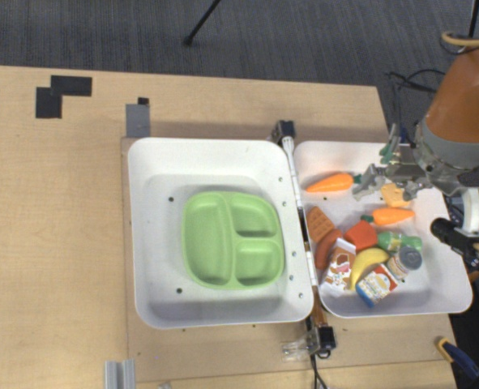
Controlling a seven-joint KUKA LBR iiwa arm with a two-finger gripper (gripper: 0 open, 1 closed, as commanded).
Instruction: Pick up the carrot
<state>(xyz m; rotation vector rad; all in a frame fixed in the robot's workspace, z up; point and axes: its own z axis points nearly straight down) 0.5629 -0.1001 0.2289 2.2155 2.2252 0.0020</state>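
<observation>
Presently, the left shallow white bin [142, 217] on the wooden table [53, 241] holds a light green plastic divided plate [231, 239] at its middle. Right of that plate, the right white bin [446, 298] holds two orange carrots: one [330, 183] nearest the plate at the far side, another [393, 215] further right. Toward the near side lie a yellow banana [366, 262], a red block [361, 235] and small cartons. The tool [393, 177] hangs between both carrots; its finger state cannot be determined.
</observation>
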